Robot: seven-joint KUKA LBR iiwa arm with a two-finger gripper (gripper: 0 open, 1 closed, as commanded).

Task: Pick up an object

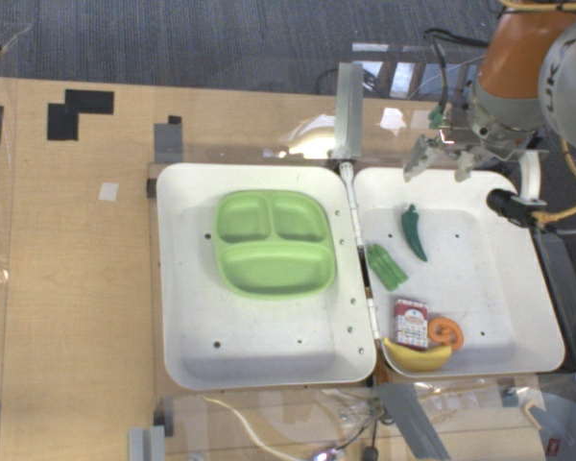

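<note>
My gripper (pixel 439 162) hangs over the far edge of the right bin (pixel 504 257), its two fingers spread apart with nothing between them. Below it in the right bin lie a dark green pepper (pixel 414 231), a light green ridged vegetable (pixel 386 266) by the bin's left wall, a small red and white carton (pixel 411 322), an orange round item (pixel 445 333) and a yellow banana (pixel 418 355) at the near edge. The left bin (pixel 187 334) holds a green divided plate (pixel 272 242).
A grey upright post (pixel 349 109) stands at the back between the two bins. Black cables run along the right bin's right side near a white fitting (pixel 529 176). The wooden bench (pixel 67 286) stretches to the left.
</note>
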